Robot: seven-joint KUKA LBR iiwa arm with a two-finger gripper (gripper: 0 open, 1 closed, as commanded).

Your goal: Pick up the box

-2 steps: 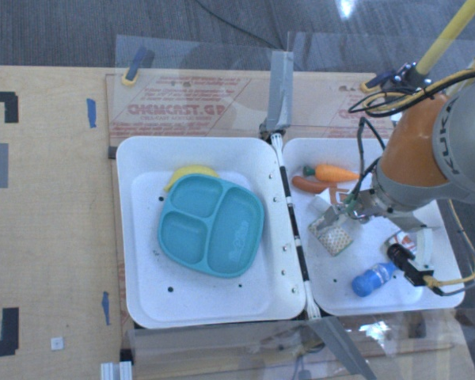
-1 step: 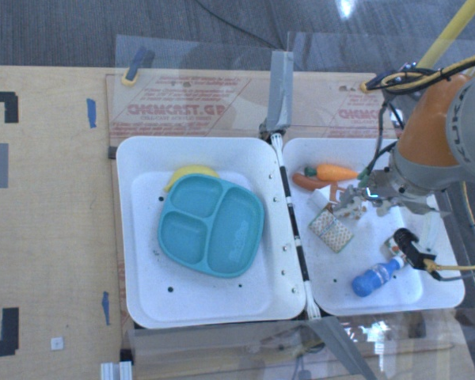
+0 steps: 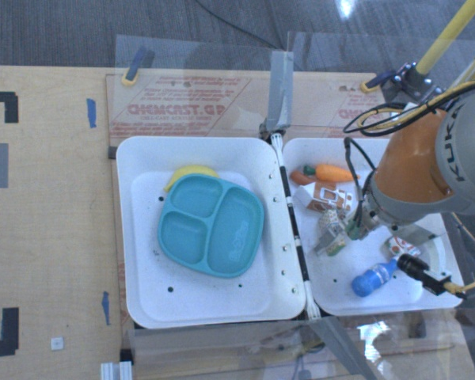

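1. White plastic forms two shallow bins side by side on the bench: the left bin (image 3: pixel 134 236) and the right bin (image 3: pixel 332 291).
2. A teal divided plate (image 3: pixel 212 224) lies in the middle of the left bin, with three compartments facing up. A yellow object (image 3: pixel 191 172) peeks out from under its far edge.
3. The box (image 3: pixel 332 199), a small carton with orange and white print, sits in the far left part of the right bin, just near of an orange carrot (image 3: pixel 332 172).
4. The grey arm with its orange band (image 3: pixel 412 165) reaches in from the right over the right bin. Its gripper (image 3: pixel 356 226) hangs just right of the box, close to it; whether the gripper is wide or narrow cannot be told, and nothing is seen held in it.
5. A crumpled grey-green item (image 3: pixel 331 240) lies just near of the box, under the gripper.
6. A blue bottle (image 3: pixel 372 279) lies on its side in the near part of the right bin.
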